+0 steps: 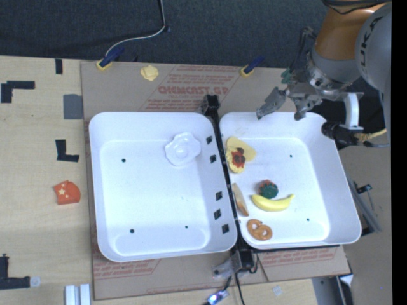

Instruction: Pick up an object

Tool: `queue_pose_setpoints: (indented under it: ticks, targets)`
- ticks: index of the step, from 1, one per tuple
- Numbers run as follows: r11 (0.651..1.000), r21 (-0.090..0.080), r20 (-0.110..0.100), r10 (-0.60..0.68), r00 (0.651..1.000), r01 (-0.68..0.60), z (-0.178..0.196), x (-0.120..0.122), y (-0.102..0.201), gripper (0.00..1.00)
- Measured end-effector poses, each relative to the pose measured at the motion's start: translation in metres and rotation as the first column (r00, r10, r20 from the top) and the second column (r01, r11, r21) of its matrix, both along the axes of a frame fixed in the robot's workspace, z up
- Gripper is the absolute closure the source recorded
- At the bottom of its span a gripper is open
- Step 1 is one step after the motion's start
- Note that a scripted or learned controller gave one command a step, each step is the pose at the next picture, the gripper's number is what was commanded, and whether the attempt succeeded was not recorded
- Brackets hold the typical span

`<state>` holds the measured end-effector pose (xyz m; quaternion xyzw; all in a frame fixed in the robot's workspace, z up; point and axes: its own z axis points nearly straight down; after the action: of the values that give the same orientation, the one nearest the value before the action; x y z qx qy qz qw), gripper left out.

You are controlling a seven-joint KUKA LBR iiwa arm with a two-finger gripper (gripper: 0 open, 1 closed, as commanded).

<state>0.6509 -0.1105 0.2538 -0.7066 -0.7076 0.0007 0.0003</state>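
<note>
The bench [38, 170] has a light wood top. A big flat sheet of brown cardboard [184, 88] lies on it, with red letters printed near the far edge. Two white bins sit side by side on the cardboard, touching in the middle. The left bin [105, 189] and the right bin [331, 183] are both shallow. A small yellow lump [149, 73] lies on the cardboard near its far edge, behind the left bin. A little red thing [67, 192] lies on the bare wood, to the left of the cardboard. Some dark tape marks [63, 150] are stuck on the wood on the left side.
</note>
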Motion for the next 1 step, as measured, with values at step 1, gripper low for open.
queue_pose_setpoints:
  ticks: [1]
  targets:
    - [1.0,0.001,-0.002,0.005,1.0,-0.005,-0.0731,0.0173,0.0889,0.0]
